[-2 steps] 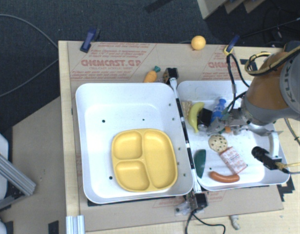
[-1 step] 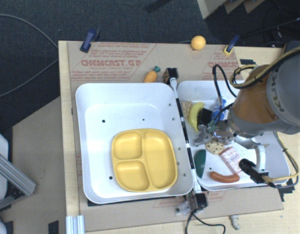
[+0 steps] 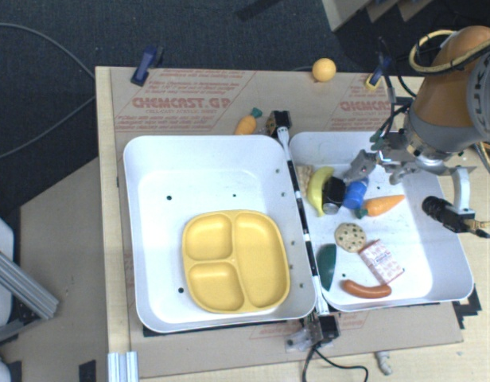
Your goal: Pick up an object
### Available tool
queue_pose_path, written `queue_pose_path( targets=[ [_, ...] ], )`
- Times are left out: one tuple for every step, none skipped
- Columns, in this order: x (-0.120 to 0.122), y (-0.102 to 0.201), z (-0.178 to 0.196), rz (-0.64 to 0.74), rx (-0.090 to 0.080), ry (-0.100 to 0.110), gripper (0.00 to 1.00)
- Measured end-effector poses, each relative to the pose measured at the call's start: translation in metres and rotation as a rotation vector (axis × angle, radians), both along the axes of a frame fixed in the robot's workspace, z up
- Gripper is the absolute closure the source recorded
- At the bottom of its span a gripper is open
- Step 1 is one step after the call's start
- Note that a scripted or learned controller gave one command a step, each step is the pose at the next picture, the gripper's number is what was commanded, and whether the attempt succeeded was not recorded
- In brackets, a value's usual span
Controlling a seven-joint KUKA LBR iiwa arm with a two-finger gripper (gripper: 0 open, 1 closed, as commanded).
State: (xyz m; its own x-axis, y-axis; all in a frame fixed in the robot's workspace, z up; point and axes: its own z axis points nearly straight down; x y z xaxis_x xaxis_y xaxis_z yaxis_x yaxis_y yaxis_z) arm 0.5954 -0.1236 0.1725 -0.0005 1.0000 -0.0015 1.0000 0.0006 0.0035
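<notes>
Dark carpet floor [image 3: 70,22] | cardboard-topped bench [image 3: 197,102] | two white bins [image 3: 149,173] | gripper [image 3: 382,168] spread wide, empty

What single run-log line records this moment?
arm: over right bin | gripper: above banana and carrot | grasp: none seen | left bin: yellow tray

A tan bench [image 3: 189,102] printed with red lettering stands on dark carpeted floor [image 3: 62,14]. A blue clamp [image 3: 145,66] grips its far left edge, a thin cable [image 3: 46,42] trails across the floor, and metal framing [image 3: 18,281] sits near left.
</notes>
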Motion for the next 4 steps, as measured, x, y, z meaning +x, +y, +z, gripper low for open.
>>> queue_pose_path(
  targets=[
    [-0.015, 0.032, -0.089, 0.000, 0.002, 0.005, 0.00],
    [0.064, 0.019, -0.090, -0.004, 0.007, 0.044, 0.00],
    [0.064, 0.022, -0.090, -0.005, 0.001, 0.042, 0.00],
    [0.064, 0.000, -0.093, -0.005, 0.008, 0.036, 0.00]
  ],
)
